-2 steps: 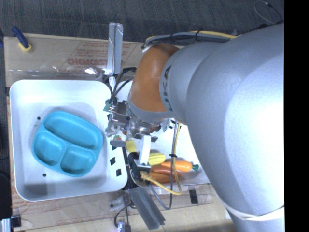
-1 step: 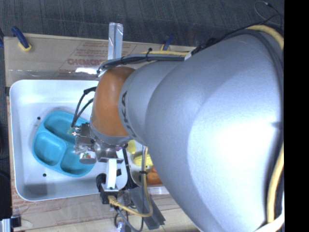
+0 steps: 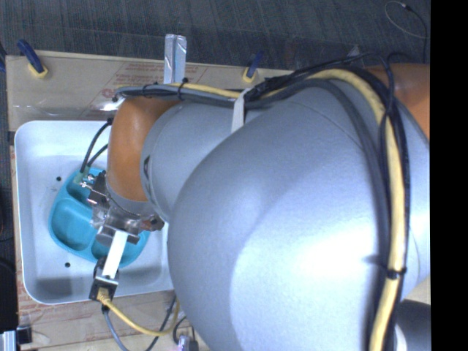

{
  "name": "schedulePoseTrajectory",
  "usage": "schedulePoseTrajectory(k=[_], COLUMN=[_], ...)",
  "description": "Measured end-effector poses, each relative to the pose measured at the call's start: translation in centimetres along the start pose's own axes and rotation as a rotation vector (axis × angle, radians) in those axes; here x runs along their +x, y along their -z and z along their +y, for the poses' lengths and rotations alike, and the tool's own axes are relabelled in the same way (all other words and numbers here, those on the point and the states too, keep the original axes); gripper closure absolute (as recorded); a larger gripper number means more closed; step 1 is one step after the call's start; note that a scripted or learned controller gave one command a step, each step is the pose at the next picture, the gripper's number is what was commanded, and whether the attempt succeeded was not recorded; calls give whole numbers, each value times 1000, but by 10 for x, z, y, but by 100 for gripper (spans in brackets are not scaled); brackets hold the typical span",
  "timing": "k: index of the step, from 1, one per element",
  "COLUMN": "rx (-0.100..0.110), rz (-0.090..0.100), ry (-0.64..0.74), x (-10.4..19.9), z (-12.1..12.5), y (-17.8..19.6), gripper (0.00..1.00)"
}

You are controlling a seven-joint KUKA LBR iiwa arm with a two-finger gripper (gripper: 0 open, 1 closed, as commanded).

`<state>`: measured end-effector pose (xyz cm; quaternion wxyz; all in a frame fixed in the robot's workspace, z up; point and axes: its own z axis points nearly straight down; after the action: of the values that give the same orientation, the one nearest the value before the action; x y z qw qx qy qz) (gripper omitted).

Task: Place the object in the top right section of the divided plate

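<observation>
One blue divided plate (image 3: 67, 221) lies in the left white bin (image 3: 36, 152), its right part hidden under the arm's wrist. The gripper (image 3: 110, 229) sits over it; its state cannot be told. The grey arm (image 3: 292, 218) covers the other bin.

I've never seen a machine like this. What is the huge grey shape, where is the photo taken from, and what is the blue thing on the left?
The grey shape is a robot arm, seen very close because the one camera sits above the bench and looks down at a slant. The arm reaches in from the right, so it covers most of the picture. The orange band marks the part just above its wrist, and a yellow cable runs along it. At its end, low on the left, is the gripper, the robot's hand. It hangs over a blue divided plate, which lies in a shallow white bin. The wrist hides the gripper's tip, so I cannot tell whether it holds anything.
</observation>
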<state>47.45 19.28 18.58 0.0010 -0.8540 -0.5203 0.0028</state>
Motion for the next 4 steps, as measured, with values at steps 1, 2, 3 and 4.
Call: schedulePoseTrajectory(k=[1,2,3,4], rx=[0,2,0,0], rz=[2,-1,1,1], ry=[163,265,259,259], x=[-75,-66,-14,-14], z=[72,34,46,46], y=[57,-51,-34,-34], gripper=[100,100,100,0])
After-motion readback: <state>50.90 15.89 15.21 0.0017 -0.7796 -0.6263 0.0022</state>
